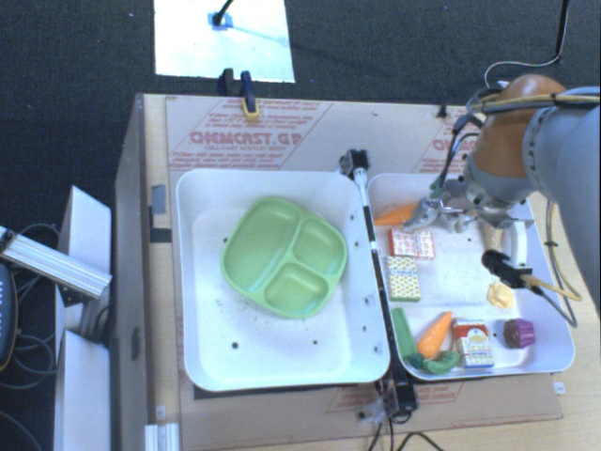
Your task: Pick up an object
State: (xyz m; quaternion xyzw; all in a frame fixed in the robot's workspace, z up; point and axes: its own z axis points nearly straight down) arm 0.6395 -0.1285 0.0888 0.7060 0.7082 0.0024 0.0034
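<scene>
I'm seeing the grey arm [563, 148] running off the right edge, and its gripper [434, 211] is blurring against the orange wedge [394, 216].

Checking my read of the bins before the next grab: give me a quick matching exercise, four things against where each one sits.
Things:
1. green divided plate
2. carrot
3. purple item
4. gripper

Places:
A. near edge of the right bin, beside the green vegetable
B. near right corner of the right bin
C. middle of the left bin
D. far left part of the right bin, by the orange piece

Pairs: 1-C, 2-A, 3-B, 4-D
</scene>
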